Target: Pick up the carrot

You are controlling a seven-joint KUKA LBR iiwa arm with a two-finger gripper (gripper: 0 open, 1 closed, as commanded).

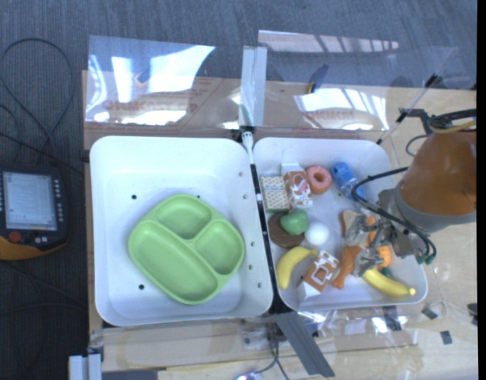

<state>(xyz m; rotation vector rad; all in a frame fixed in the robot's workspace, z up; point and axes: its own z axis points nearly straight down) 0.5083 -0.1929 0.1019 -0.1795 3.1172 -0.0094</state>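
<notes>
Carrot — lower right of the frame, in the right bin, long axis steeply slanted. Pincer just upper-right of it; you cannot tell its state.

Both bins look like smooth, slightly glossy white plastic, and the green plate in the left one is matt plastic. The bananas and carrot have a plastic toy sheen. Clear glossy sheets stand behind, over ribbed grey carpet.
</notes>
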